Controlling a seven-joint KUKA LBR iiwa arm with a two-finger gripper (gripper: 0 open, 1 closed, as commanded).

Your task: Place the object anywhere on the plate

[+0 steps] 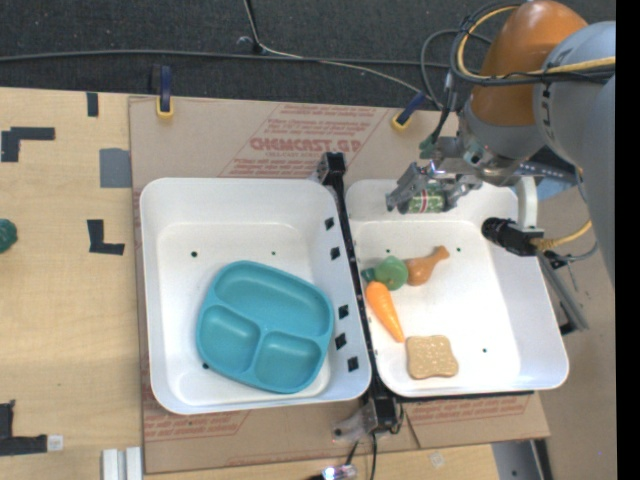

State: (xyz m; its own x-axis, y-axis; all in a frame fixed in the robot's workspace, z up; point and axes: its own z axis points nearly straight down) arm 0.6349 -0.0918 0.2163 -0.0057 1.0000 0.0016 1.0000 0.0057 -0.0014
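Observation:
A teal three-compartment plate [265,326] lies in the left white bin [170,218]. My gripper [428,194] hangs over the back edge of the right bin [520,348], up and to the right of the plate. Between its fingers sits a small green can with a light label [431,204], held off the bin floor. The arm's orange band and grey body rise behind it at the upper right.
In the right bin lie a green vegetable [389,271], a brown drumstick [428,264], an orange carrot [384,310] and a slice of toast [431,357]. A black divider [345,258] runs between the bins. Cables hang near the wrist.

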